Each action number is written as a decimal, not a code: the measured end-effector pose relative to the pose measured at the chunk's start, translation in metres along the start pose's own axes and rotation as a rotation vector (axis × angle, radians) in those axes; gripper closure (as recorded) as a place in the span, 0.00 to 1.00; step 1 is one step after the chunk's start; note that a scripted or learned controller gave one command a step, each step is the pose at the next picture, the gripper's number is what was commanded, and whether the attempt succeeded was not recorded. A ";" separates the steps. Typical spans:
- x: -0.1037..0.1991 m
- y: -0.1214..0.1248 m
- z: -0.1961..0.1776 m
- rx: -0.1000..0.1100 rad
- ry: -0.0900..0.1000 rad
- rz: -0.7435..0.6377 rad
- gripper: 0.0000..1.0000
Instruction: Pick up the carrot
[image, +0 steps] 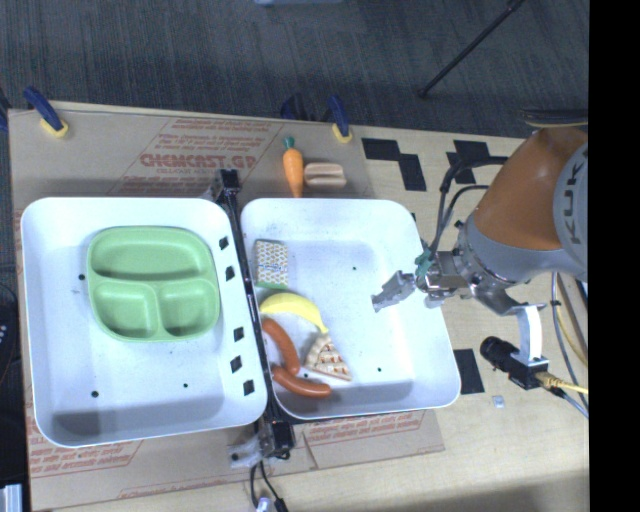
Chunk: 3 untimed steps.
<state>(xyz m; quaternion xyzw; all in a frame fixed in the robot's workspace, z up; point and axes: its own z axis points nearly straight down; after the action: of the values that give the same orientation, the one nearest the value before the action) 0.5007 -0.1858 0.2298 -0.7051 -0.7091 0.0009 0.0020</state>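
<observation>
Lying on the desk (420, 440) behind the bins, the carrot (292, 172) looks light, stiff and smooth, best pinched across its orange middle; I cannot tell the state of the jaws.

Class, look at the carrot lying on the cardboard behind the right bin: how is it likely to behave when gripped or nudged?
The carrot looks like a moulded toy, so probably stiff and light. Its rounded, tapered body may roll or swing in an arc if nudged. Its smooth-looking surface could slip toward the narrow end when squeezed.
</observation>
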 end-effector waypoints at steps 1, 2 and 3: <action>0.028 0.037 0.127 0.002 0.001 0.202 0.00; 0.037 0.057 0.044 -0.001 0.000 0.170 0.00; 0.090 0.046 0.114 0.003 0.000 0.152 0.00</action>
<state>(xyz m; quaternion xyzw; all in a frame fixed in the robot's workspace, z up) 0.5456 -0.0952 0.1159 -0.7568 -0.6537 0.0020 0.0029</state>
